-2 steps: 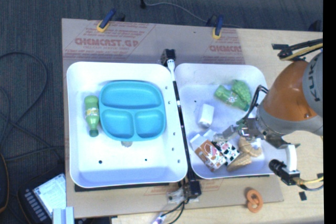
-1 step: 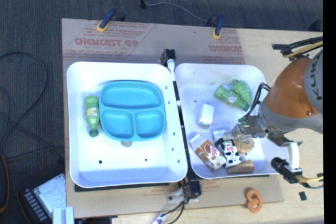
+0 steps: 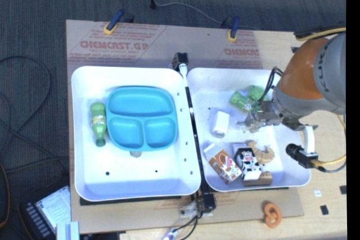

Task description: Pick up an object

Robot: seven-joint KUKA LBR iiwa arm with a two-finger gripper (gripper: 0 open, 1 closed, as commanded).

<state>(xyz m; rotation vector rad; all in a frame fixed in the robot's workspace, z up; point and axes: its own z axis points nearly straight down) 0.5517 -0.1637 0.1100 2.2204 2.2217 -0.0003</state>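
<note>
My gripper [image 3: 254,121] hangs low over the middle of the right bin [image 3: 225,77], reaching in from the right. Its metal fingers point left, just below a green crumpled object [image 3: 246,98] and right of a white cup-like piece [image 3: 220,123]. Nothing shows between the fingers. In the bin's front lie a brown printed box [image 3: 225,166], a black-and-white toy [image 3: 246,159], a tan pretzel-shaped piece [image 3: 264,153] and a brown block [image 3: 260,178].
The left bin [image 3: 90,177] holds a blue three-compartment tray [image 3: 142,118] and a green bottle [image 3: 99,123] beside it. An orange ring [image 3: 273,213] lies on the bench in front of the right bin. A black bar [image 3: 189,104] runs between the bins.
</note>
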